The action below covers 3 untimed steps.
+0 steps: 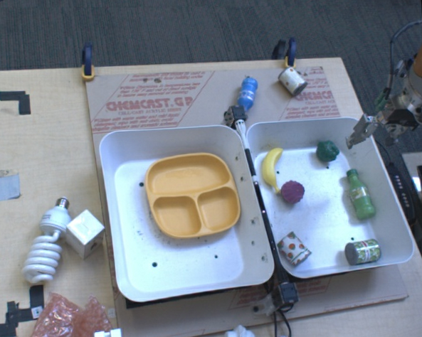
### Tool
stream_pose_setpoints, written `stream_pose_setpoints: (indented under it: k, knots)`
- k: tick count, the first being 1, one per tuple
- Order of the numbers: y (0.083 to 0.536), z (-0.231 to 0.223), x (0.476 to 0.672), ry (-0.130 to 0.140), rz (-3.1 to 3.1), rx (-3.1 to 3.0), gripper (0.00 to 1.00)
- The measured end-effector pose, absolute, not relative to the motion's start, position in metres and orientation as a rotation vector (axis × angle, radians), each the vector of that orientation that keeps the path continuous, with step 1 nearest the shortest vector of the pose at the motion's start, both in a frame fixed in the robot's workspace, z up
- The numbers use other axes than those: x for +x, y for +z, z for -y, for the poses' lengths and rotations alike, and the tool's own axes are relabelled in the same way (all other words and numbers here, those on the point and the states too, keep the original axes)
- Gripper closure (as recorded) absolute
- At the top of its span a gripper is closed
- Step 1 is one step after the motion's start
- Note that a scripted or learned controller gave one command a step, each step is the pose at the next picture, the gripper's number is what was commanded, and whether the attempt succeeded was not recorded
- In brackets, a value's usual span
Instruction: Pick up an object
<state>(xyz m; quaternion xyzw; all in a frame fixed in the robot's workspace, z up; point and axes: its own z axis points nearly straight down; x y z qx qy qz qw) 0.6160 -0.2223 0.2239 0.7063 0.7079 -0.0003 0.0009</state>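
The right bin holds a yellow banana, a purple ball, a dark green lump, a green bottle lying flat, a small can on its side and a spotted little box. My gripper hangs at the far right corner of that bin, just outside its rim and above it. It is right of the green lump and apart from every object. Nothing shows in its grasp.
The left bin carries a yellow divided plate. Behind the bins lie a blue bottle and a small cylinder. On the bench to the left are a spiral light bulb, a white cube and a red mesh bag.
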Motion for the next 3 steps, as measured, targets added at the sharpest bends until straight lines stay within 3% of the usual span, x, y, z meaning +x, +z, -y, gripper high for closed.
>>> stream_pose_setpoints:
  k: [1, 2, 3]
  knots:
    - [0.092, 0.179, 0.569, 0.0, -2.22, 2.222, 0.0]
    - [0.103, 0.179, 0.57, 0.001, -2.217, 2.222, 1.0]
    - [0.127, 0.146, 0.653, 0.0, -2.223, 2.217, 1.0]
